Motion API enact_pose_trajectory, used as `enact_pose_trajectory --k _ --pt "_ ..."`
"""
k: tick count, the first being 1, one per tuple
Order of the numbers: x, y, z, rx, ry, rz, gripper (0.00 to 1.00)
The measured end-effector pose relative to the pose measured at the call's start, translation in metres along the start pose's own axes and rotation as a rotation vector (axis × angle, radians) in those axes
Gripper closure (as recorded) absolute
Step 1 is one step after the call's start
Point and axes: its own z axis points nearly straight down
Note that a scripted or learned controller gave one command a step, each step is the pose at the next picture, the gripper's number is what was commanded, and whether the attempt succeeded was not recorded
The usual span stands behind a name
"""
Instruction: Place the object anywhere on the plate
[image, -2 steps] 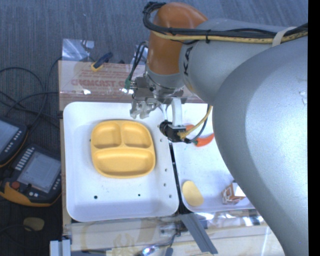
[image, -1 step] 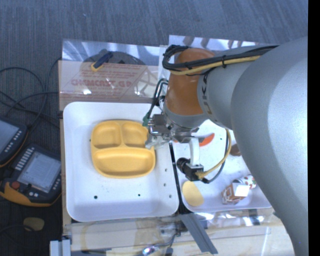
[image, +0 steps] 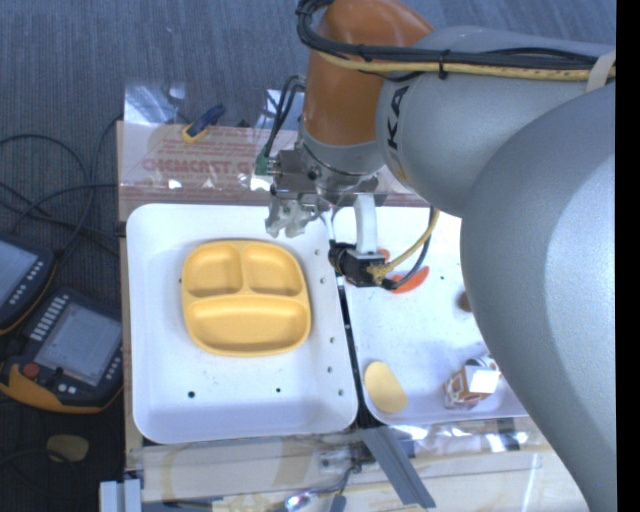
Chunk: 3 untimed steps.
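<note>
Gripper (image: 287, 220): above left bin's (image: 160, 400) far edge, just past the plate; finger state cannot be told.
Plate (image: 245, 297): yellow, divided, in left bin.
Object (image: 385, 387): pale yellow piece, right bin's (image: 430, 330) near-left corner.

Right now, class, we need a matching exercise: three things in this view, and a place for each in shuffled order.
Things:
1. plate
2. yellow piece
3. gripper

Places:
A. near front edge of right bin
B. above back edge of left bin
C. middle of left bin

Pairs: 1-C, 2-A, 3-B
</note>
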Motion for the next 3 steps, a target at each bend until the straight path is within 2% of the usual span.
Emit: enact_pose_trajectory --k 1,2,3 --pt "-0.034 -0.013 0.129 0.004 0.001 0.003 1.0" --pt "-0.065 0.038 0.04 0.0 0.0 0.002 1.0" --pt "-0.006 -0.019 0.117 0.005 0.002 -0.001 1.0"
